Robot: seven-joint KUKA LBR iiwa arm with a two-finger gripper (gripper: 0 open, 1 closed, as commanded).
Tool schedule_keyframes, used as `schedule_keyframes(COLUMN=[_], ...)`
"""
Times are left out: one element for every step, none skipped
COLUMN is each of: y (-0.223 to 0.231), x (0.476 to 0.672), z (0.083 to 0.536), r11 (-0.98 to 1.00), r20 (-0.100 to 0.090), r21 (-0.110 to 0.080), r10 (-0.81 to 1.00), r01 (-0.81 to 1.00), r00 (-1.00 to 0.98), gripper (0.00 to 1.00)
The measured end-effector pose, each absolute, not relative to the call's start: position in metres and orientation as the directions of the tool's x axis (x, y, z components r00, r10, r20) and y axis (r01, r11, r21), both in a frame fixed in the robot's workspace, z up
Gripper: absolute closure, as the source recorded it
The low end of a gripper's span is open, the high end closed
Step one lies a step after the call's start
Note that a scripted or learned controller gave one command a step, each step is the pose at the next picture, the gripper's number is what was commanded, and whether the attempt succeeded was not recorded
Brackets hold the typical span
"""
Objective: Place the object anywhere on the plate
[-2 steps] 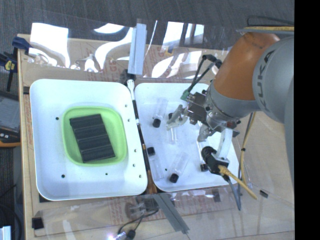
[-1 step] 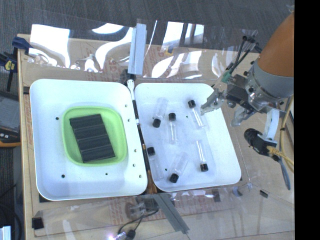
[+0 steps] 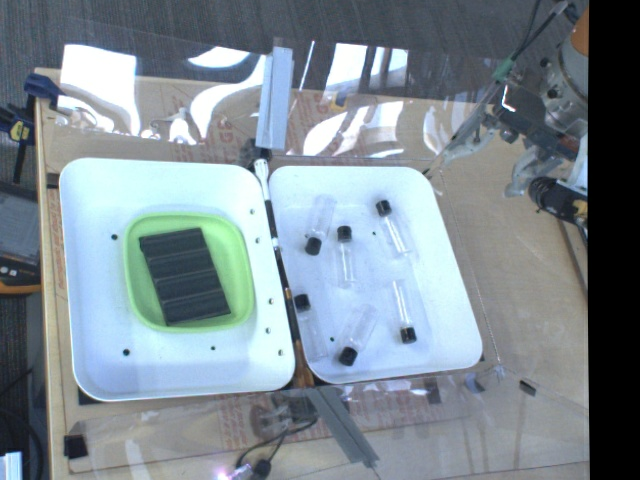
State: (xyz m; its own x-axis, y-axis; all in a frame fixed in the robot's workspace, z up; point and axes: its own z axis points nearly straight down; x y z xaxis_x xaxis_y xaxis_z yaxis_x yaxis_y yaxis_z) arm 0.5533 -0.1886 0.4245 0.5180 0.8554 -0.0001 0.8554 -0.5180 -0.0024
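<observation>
The pincer (image 3: 520,173) hangs at the far right, outside the bins; whether it is spread or pressed together I cannot tell. The clear vials (image 3: 346,254) with black caps lie scattered in the right bin (image 3: 452,268), to its near left. The green plate (image 3: 235,243), bearing a dark ridged block (image 3: 184,275), sits further left in the left bin (image 3: 90,338).

A dark ridged block (image 3: 185,276) fills most of the green plate (image 3: 135,253), leaving bare rim around it.
</observation>
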Motion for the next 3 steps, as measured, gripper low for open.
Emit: schedule_keyframes(y=[-0.195,-0.204,-0.209], x=[0.496,0.477,0.546], z=[0.442,0.441,0.441], r11=[-0.643,-0.81,-0.913], r20=[0.0,-0.005,-0.003], r21=[-0.006,-0.008,-0.002], r10=[0.766,0.586,0.407], r01=[0.766,0.586,0.407], r00=[0.643,0.81,0.913], gripper=[0.0,0.0,0.0])
